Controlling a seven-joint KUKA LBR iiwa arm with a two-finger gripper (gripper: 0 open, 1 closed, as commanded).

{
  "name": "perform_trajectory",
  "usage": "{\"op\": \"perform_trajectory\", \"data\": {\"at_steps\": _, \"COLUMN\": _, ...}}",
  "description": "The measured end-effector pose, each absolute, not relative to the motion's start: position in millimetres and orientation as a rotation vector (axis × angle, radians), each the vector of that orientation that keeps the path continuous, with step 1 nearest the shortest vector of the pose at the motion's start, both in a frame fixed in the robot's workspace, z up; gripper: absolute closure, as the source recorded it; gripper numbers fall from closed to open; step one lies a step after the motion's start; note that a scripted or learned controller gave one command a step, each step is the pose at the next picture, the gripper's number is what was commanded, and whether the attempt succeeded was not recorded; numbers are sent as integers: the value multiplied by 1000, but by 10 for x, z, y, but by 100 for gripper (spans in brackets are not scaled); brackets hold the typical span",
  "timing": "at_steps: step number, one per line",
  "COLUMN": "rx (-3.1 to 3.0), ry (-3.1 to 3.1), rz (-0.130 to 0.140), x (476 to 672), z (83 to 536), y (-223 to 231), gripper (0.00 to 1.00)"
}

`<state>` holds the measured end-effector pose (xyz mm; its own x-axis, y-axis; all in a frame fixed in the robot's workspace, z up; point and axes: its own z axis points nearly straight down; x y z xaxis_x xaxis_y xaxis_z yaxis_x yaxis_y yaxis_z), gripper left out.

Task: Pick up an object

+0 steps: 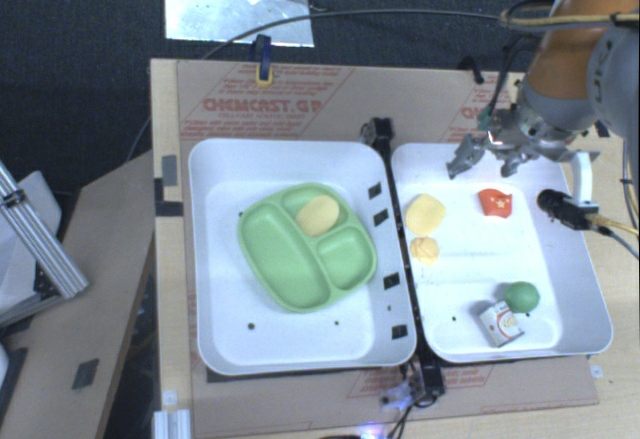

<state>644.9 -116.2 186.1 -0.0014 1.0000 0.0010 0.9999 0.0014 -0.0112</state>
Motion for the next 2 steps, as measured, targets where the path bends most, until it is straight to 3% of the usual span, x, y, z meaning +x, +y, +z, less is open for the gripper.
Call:
{"op": "perform_trajectory", "data": {"at_steps": 1, "rx": -2219, "ry": -2226, "rz": -1, "x": 6479, "z": 1941, "y": -1160, "gripper": 0}}
{"op": "perform_trajectory", "data": {"at_steps": 2, "rx": -2219, "ry": -2222, "rz": 3, "x": 6403, "z": 1387, "y": -1222, "gripper": 0}}
